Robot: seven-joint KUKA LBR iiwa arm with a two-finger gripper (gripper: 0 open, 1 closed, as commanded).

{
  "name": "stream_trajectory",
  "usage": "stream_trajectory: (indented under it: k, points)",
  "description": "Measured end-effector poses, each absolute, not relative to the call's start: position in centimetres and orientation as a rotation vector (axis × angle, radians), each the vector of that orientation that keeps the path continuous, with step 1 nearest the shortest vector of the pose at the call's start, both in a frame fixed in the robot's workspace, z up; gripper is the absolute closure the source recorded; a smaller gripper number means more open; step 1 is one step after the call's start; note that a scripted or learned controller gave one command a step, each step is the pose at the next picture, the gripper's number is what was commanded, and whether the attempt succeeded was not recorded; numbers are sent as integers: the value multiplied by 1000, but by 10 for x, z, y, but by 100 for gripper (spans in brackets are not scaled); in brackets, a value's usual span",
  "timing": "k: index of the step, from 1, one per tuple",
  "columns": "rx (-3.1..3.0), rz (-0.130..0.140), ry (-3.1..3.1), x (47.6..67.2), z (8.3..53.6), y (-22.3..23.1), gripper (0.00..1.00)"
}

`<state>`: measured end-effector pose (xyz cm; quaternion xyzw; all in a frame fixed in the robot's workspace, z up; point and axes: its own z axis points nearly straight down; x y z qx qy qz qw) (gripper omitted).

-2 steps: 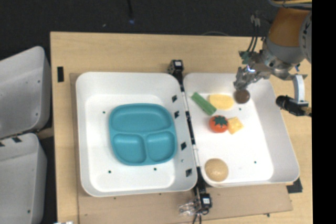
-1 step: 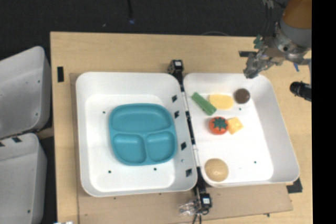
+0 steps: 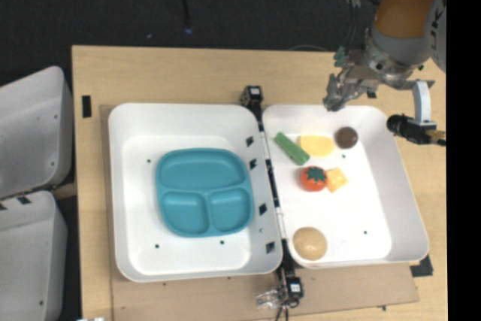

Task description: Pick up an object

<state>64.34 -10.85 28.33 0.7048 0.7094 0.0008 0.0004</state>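
The right bin (image 3: 376,237) holds a green stick (image 3: 291,148), a yellow piece (image 3: 316,144), a brown round piece (image 3: 346,137), a red tomato (image 3: 314,178), a small orange-yellow block (image 3: 336,180) and a tan bun (image 3: 309,243) at its near left corner. My gripper (image 3: 336,98) hangs over the bin's far rim, just behind the brown round piece, with nothing seen between its fingers.
The left bin (image 3: 135,237) carries a blue divided plate (image 3: 203,190). A row of black clips (image 3: 264,184) runs along the seam between the bins. A black fitting (image 3: 409,127) juts over the right bin's far right corner.
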Motion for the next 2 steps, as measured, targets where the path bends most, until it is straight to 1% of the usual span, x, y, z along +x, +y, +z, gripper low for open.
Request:
stream_trajectory:
  k: [1,2]
  points:
    - [2216,-1,2227,647,266,-63,100]
    - [2216,0,2227,646,258,-21,100]
